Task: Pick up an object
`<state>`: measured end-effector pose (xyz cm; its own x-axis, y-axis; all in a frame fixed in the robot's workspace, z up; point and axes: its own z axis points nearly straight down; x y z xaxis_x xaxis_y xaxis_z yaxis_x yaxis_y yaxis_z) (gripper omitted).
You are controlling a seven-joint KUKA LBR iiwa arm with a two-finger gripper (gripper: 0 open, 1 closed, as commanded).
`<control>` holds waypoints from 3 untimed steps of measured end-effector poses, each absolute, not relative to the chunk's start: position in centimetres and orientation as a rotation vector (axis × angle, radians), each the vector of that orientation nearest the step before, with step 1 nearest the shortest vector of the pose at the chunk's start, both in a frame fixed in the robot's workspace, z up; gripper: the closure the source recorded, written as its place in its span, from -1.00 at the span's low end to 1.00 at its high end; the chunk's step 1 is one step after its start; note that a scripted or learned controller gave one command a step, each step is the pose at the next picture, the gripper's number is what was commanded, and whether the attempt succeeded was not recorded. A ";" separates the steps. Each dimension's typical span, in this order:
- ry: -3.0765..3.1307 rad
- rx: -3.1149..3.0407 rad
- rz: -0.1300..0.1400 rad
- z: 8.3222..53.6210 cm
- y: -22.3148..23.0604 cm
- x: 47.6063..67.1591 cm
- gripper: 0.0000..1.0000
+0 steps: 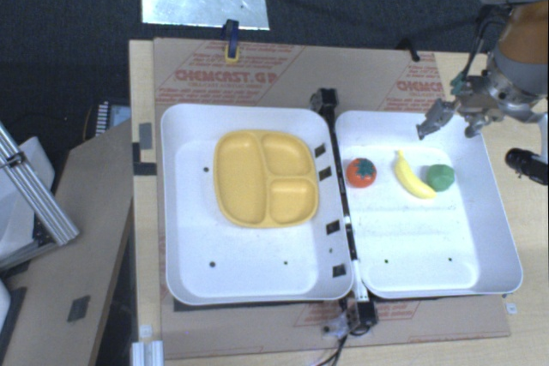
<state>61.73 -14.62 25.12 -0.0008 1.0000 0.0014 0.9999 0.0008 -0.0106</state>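
Standing over the bench, I see the grey arm (523,56) reaching in from the right, its pincer (452,124) hanging above the far edge of the right bin (493,266) with both fingers spread wide and nothing between them. Well off to the pincer's left lies the left bin (184,270), and in it a yellow divided tray (264,178). In the right bin, just below the pincer, rests a banana (413,176), lying at a slant. Beside the banana, more directly under the pincer's right finger, sits a small green piece (441,177). Left of the banana and below the pincer sits a tomato (361,172), red with a green top.
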 end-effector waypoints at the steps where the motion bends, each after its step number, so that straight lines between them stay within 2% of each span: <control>1: -2.226 -2.219 -0.001 25.8 -14.6 61.9 -1.00; 3: -2.221 -2.219 0.002 15.8 -14.5 60.6 -1.00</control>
<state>60.56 -14.54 15.85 -0.0011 1.0000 0.0007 1.0000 0.0011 -0.0027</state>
